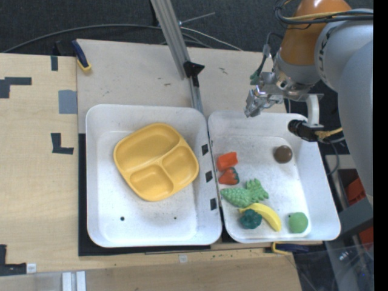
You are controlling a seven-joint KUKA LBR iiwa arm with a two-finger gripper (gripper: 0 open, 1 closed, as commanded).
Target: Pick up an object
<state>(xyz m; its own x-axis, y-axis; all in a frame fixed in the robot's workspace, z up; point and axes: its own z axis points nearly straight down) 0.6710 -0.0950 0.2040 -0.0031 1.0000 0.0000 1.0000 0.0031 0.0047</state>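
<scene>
1. The gripper [253,108] hangs over the far rim of the right bin [315,162], at about 12 o'clock of that bin, and holds nothing. Whether its fingers are spread or pressed together cannot be told at this size.

2. No object has been picked yet. The candidates all lie in the right bin, from its centre toward 6 o'clock; the step in hand is judged to be choosing one and descending on it.

3. Advice for that step: the brown ball [282,154], at roughly 2 o'clock in the bin, stands well apart from the rest and leaves room on both sides for the fingers. The cluster toward 6 o'clock is crowded, so a descent there may nudge neighbours.

4. Count, right bin: one orange-red block [227,159]; one strawberry [229,176] touching it on the near side; one green leafy vegetable [245,193]; one banana [265,214]; one dark green broccoli-like piece [250,220] just beside the banana; one green ball [297,222] at about 5 o'clock; one brown ball. Seven objects in all.

5. Count, left bin [100,180]: one yellow divided plate [156,160] with three compartments, lying near the bin's centre.
</scene>
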